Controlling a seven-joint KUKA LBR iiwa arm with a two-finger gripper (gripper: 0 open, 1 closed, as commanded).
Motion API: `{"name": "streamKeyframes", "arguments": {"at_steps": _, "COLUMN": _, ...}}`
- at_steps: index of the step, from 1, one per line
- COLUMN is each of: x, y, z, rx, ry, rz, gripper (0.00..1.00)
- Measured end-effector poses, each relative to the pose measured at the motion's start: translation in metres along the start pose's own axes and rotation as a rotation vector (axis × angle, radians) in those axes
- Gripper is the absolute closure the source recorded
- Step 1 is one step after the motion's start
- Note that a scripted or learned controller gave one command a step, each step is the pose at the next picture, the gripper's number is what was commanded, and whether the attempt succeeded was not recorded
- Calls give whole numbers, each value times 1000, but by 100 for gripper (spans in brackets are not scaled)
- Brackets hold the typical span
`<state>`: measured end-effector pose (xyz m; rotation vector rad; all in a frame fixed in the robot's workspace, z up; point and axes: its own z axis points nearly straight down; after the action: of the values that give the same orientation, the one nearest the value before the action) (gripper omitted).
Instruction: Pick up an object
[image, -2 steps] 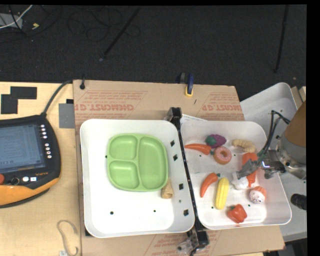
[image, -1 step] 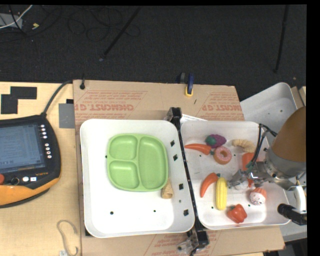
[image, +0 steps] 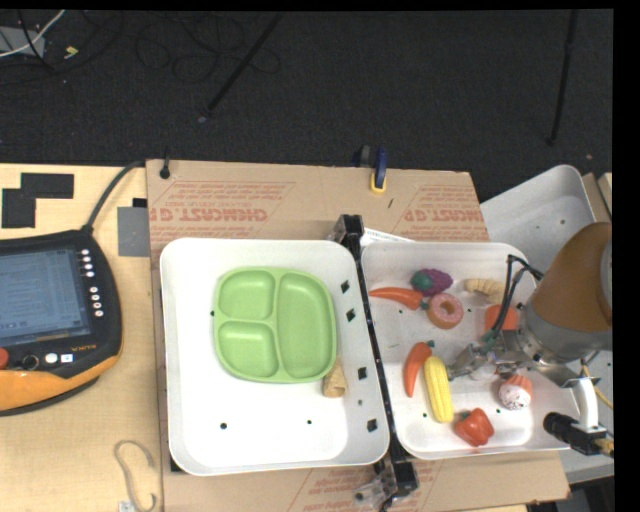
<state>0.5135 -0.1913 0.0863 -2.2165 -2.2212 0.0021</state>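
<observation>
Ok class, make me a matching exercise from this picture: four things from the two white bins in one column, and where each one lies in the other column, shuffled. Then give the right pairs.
Things:
1. green divided plate
2. corn cob
3. pink doughnut
4. red pepper

Places:
A. near the front edge of the right bin
B. in the left bin
C. in the right bin, just right of a small chilli
D. towards the back of the right bin, just below a purple-and-green vegetable

Pairs: 1-B, 2-C, 3-D, 4-A
</observation>
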Motion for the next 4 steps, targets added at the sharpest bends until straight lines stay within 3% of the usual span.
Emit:
{"name": "streamKeyframes", "arguments": {"at_steps": 1, "x": -2, "y": 1, "z": -12, "rx": -3, "ry": 0, "rz": 5, "gripper": 100}}
{"name": "streamKeyframes", "arguments": {"at_steps": 2, "x": -3, "y": 8, "z": -72, "rx": -5, "ry": -2, "rz": 3, "gripper": 100}}
{"name": "streamKeyframes", "arguments": {"at_steps": 4, "x": -3, "y": 9, "z": -141, "rx": -3, "ry": -1, "rz": 2, "gripper": 100}}
